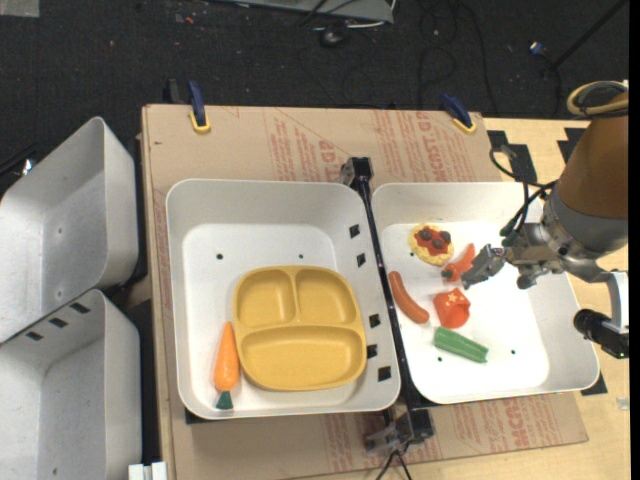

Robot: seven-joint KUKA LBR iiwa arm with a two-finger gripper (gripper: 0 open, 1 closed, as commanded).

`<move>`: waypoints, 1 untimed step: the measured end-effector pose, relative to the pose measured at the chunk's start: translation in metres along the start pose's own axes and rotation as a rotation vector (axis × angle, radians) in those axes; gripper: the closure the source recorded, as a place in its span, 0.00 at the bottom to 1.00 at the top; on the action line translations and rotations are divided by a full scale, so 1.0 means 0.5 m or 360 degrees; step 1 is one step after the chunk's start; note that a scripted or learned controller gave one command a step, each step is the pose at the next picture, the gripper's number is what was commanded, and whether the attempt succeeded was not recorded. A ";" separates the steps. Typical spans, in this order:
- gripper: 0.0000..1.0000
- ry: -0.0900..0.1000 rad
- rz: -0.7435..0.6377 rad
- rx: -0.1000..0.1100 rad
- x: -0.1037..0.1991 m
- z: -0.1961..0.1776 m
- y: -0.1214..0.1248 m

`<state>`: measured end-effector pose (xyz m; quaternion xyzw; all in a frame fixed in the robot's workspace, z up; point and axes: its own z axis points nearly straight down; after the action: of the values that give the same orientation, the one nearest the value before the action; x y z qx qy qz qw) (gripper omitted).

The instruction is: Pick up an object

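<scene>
Carrot, plate in left bin.

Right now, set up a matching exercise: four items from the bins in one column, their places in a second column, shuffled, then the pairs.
Things:
1. carrot
2. yellow divided plate
3. sausage
4. green vegetable

Places:
A. middle of the left bin
B. right bin, along its left wall
C. left bin, beside the plate's left edge
D. right bin, towards its near edge, below the red pepper

Pairs: 1-C, 2-A, 3-B, 4-D
</scene>
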<state>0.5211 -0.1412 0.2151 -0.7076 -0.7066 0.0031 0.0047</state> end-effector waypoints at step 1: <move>0.00 -0.0003 -0.0003 -0.0016 0.000 -0.010 0.005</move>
<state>0.5236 -0.1411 0.2200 -0.7068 -0.7074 0.0001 0.0004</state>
